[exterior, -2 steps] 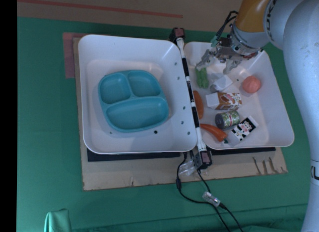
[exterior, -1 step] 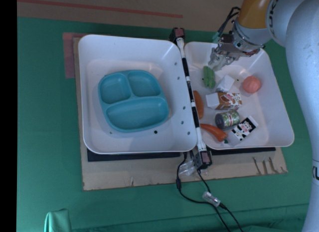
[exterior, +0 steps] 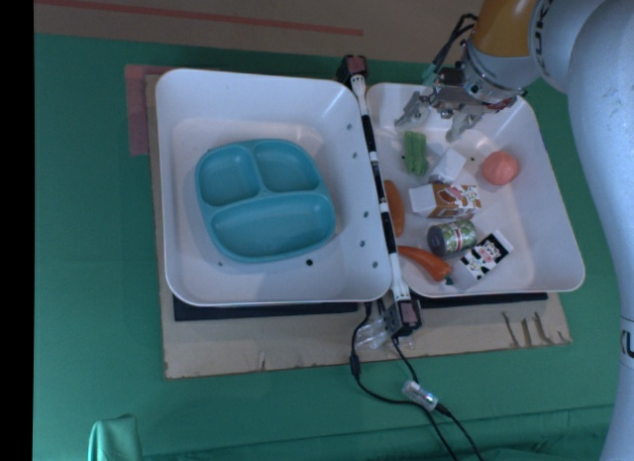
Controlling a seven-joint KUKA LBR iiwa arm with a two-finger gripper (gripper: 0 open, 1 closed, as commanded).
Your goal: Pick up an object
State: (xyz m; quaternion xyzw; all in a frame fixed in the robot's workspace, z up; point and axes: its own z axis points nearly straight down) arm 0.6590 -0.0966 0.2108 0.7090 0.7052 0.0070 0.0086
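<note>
Gripper (exterior: 435, 119) hangs over the right bin (exterior: 555, 241), fingers spread wide, nothing between them. A green vegetable (exterior: 415, 152) lies just below the fingertips, not touching. A white block (exterior: 449, 164) sits beside it; an orange ball (exterior: 500, 167) is nearby.

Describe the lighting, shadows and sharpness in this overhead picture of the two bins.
Camera view: soft, even light, with a faint shadow beside the teal plate; mild blur overall, so labels on the small can are unreadable; the gripper looks slightly smeared.
</note>
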